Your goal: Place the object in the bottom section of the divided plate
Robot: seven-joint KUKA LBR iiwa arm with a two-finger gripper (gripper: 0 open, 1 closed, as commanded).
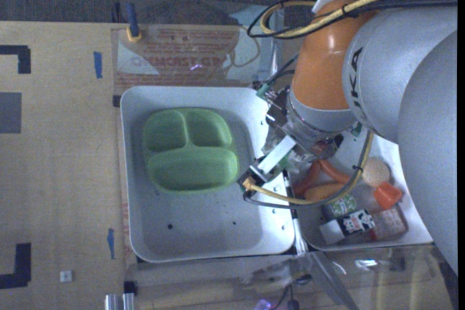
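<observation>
Gripper [314, 157] over right bin [383, 149], state unclear; green plate [190, 149] in left bin [203, 225], tan bench [58, 156]

The grey arm [407, 62] reaches in from the right of the green divided plate [190, 149]. Its orange band [327, 54] sits above and to the right of the plate. The wrist [312, 116] points downward. The gripper [305, 152] hangs to the right of the plate, clear of it and largely hidden under the wrist.

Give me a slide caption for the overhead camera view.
KUKA arm above the item-filled bin; green divided plate lies in the neighbouring bin.
</observation>
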